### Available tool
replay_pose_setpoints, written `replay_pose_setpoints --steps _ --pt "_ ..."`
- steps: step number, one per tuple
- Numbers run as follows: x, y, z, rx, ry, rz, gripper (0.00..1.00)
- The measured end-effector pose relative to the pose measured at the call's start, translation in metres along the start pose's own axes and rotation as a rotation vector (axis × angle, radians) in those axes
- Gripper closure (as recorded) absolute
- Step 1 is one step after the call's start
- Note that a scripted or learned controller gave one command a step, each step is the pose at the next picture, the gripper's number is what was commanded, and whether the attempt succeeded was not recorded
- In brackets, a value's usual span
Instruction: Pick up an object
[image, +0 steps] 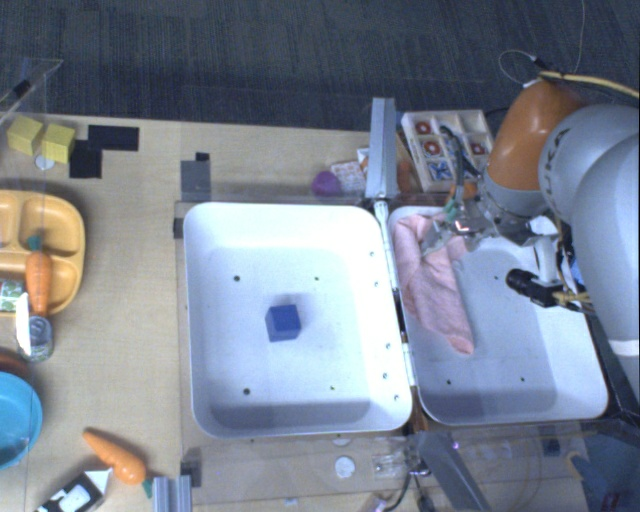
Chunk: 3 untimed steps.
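A pink cloth (436, 290) lies stretched along the left side of the right bin (530, 360). Its far end is bunched and raised at my gripper (447, 232), which is shut on that end near the bin's back left corner. The rest of the cloth trails toward the front, resting on the bin floor. A small blue cube (284, 321) sits alone near the middle of the left bin (230, 390), well away from the gripper.
The grey arm with its orange band (525, 130) covers the right bin's back right. A divider post (380, 150) stands between the bins. A box of small items (440, 145) and a purple object (326, 183) lie behind them. Toy food, a yellow tray (60, 225) and a blue bowl (15, 420) are at far left.
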<state>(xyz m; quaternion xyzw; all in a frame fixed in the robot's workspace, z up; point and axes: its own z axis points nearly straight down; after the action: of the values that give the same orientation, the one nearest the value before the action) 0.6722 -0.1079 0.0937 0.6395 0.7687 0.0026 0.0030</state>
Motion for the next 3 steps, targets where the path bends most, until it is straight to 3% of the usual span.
replay_pose_setpoints --steps 2,3 --pt "0.028 -0.068 -0.003 -0.020 -0.008 -0.169 0.00" --pt "0.030 -0.065 -0.016 -0.026 -0.007 -0.173 1.00"
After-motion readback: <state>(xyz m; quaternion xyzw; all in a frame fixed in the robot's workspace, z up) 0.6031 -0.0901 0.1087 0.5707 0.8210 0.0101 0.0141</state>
